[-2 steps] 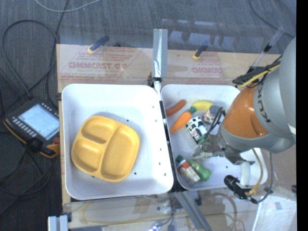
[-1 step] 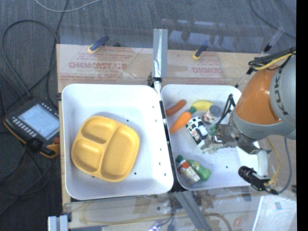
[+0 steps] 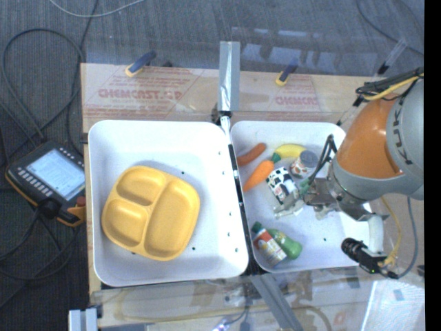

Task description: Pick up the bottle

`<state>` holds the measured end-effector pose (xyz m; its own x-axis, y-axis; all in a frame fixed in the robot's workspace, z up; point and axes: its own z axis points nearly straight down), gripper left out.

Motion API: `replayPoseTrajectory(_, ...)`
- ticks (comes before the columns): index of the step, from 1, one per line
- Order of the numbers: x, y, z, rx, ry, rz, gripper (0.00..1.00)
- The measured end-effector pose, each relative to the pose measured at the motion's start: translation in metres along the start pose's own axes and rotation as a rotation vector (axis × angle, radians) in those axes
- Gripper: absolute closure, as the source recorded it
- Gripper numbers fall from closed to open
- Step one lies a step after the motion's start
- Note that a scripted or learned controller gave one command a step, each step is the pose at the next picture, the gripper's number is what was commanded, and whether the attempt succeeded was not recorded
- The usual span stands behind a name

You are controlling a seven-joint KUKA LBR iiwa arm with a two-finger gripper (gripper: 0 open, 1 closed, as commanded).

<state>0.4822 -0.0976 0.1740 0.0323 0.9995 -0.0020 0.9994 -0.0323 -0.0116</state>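
Bottle (image 3: pixel 274 243) lies on its side at near-left corner of right bin (image 3: pixel 324 254), untouched. Gripper (image 3: pixel 289 202) hovers just beyond it by a cow-print toy (image 3: pixel 279 180), fingers spread apart, grasping nothing. Carrots (image 3: pixel 253 165) farther back; yellow tray (image 3: pixel 151 212) in left bin (image 3: pixel 110 143).

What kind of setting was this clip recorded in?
Most likely a robotics lab: two white bins sit on a plywood bench over grey carpet, a teach pendant lies on the floor, and loose cables trail around a grey-and-orange arm.
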Motion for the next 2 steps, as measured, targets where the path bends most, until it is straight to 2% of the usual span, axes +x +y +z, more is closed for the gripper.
replayPoseTrajectory(1, -0.0051, 0.0039, 0.0863, -0.013, 0.002, -0.147, 0.0)
replayPoseTrajectory(2, -0.0052, 0.0054, 0.0786, -0.014, 0.002, -0.146, 1.0)
